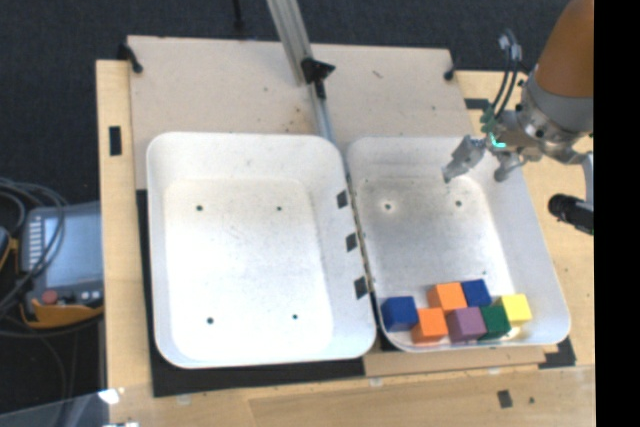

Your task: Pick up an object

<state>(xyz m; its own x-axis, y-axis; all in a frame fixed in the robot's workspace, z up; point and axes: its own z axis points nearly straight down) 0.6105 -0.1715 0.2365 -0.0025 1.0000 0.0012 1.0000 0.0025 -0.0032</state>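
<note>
Arm: grey with an orange band, reaching in from the right side of the bench.
Gripper [484,161]: above the far right corner of the right bin [520,225], fingers spread apart, nothing between them.
Blocks: seven, clustered along the near edge of the right bin, well apart from the gripper.
Back row: orange block [449,295], blue block [476,292], yellow block [516,308].
Front row: blue block [399,312], orange block [431,322], purple block [465,323], green block [494,319].
Left bin [250,245]: white, touching the right bin along its inner edge.

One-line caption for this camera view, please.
End effector open above right bin's far end; colored blocks clustered at its near edge.
</note>
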